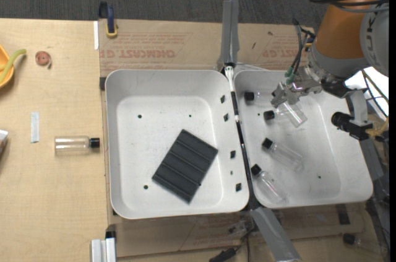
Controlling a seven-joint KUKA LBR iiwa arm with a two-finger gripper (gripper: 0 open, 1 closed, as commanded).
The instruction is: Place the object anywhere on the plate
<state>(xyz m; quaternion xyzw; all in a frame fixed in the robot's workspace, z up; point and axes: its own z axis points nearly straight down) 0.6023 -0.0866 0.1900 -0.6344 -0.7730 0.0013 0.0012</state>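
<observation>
Here, 2 white bins sit side by side on the bench (55, 192). The left bin (117, 131) holds a dark ribbed plate (185, 165), lying flat and askew. The right bin (346, 174) holds several clear bottles with black caps; 1 bottle (289, 111) lies tilted directly under the claw (286, 95), and whether the claw grips it I cannot tell. Another clear bottle (75, 144) lies outside the bins.
</observation>
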